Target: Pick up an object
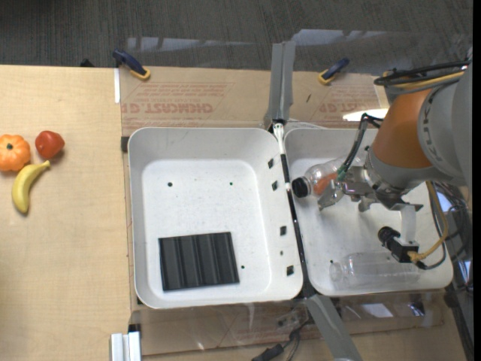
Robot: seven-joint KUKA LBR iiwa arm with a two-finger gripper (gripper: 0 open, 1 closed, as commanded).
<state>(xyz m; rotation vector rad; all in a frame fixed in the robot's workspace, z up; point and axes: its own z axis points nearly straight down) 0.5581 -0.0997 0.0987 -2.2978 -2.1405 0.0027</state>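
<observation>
The claw (340,190) sits over a clear bottle (314,180) near the right bin's (319,277) upper-left corner; its grip state cannot be determined.

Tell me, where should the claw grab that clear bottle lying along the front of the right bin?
Probably across the middle of the clear bottle, coming straight down. It lies flat on its side along the right bin's front wall, so its round body offers two opposite sides to pinch.

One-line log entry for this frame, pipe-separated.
arm: over right bin | gripper: at bottle with black cap | grasp: unconfirmed | clear bottle: lying near front wall | left bin: black ridged block
</observation>
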